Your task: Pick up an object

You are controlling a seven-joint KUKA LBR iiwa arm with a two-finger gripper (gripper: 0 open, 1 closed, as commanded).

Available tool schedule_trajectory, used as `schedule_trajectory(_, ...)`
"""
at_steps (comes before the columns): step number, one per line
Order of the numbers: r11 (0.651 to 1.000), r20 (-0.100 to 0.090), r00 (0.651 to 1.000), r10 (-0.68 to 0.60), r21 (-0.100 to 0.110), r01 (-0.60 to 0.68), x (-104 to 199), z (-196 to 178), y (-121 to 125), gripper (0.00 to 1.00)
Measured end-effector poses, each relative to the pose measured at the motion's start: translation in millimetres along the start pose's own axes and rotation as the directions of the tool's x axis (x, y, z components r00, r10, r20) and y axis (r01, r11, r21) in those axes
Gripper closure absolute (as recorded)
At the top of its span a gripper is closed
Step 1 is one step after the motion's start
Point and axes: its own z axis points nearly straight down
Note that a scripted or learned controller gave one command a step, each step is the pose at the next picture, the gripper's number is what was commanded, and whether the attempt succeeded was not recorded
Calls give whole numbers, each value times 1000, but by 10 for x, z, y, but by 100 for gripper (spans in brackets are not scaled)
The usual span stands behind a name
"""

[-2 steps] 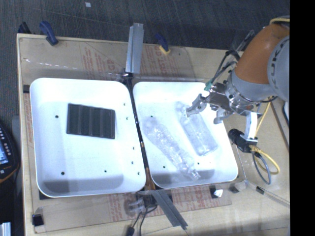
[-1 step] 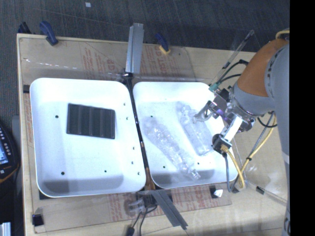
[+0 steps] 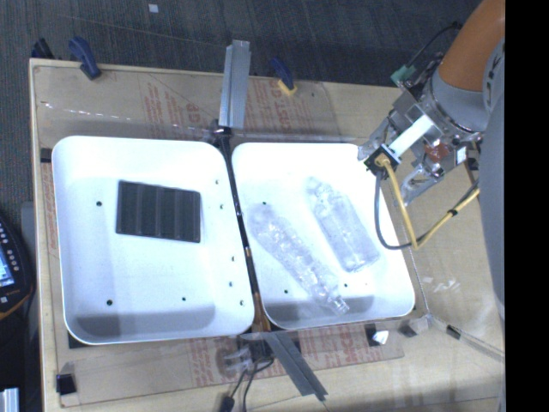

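Two clear bottles (image 3: 313, 234) in right bin (image 3: 395, 292), dark block (image 3: 159, 211) in left bin (image 3: 77, 316)

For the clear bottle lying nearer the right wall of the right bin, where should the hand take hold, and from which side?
Probably the middle of the clear bottle, coming straight down from above. It lies flat on the right bin, running from upper left to lower right, so the fingers should close across its width. The second bottle lies close on its left, which leaves less room there.
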Motion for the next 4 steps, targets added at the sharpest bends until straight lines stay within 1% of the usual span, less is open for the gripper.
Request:
schedule_trajectory(1, 970, 8, 970, 243, 6, -243, 72, 656, 293, 0)
schedule_trajectory(2, 991, 3, 991, 134, 3, -134, 115, 279, 484, 0)
schedule_trajectory(3, 993, 7, 993, 122, 6, -122, 132, 199, 466, 100)
schedule_trajectory(4, 970, 2, 970, 244, 1, -244, 598, 238, 168, 100)
